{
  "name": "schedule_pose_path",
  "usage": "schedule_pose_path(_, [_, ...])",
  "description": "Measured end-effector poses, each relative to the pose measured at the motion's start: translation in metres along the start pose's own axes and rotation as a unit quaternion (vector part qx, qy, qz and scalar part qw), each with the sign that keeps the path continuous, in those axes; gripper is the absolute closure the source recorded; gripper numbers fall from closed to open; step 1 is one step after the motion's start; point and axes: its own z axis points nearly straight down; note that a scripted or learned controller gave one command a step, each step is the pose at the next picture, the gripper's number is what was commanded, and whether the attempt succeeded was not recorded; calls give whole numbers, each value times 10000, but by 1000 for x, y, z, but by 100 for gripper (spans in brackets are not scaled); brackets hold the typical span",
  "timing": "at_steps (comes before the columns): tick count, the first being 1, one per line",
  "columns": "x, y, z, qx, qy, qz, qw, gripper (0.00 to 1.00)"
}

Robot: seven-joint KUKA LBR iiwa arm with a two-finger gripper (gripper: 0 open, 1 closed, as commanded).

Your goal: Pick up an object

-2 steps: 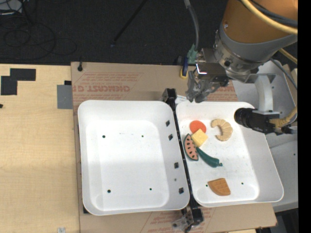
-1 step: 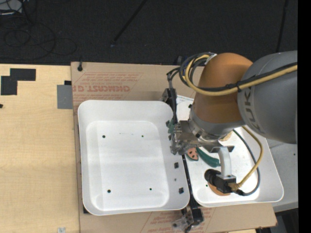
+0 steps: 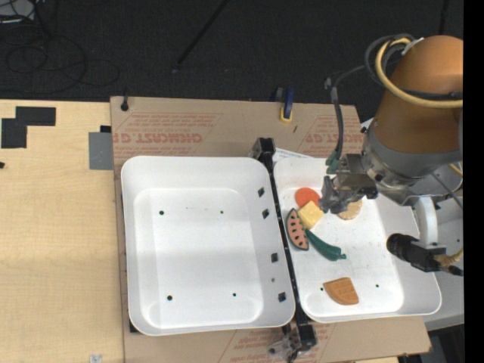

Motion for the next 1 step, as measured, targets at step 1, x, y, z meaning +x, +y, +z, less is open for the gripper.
schedule_pose_path(1, [62,24,-84,-11,19,-64,10000,100])
